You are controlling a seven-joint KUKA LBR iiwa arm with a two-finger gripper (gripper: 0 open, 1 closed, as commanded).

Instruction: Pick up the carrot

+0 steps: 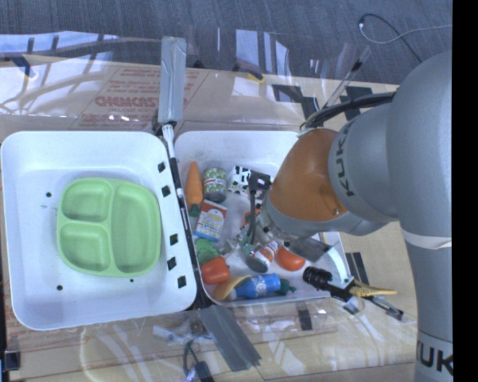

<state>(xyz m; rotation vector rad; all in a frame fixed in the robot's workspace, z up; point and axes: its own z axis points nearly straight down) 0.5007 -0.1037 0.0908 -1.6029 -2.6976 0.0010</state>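
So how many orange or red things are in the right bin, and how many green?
Orange or red: 3, the carrot, a red piece and another red piece.
Green: 2, a can and a leafy piece.
Total: 5

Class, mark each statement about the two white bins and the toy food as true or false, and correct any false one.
1. The orange carrot lies in the right white bin, near its left wall. True.
2. The green divided plate sits in the right bin. False: it sits in the left white bin.
3. The blue bottle lies near the right bin's front edge. True.
4. The carrot rests on the green plate. False: it lies among the items in the right bin.
5. The grey arm reaches over the right bin. True.
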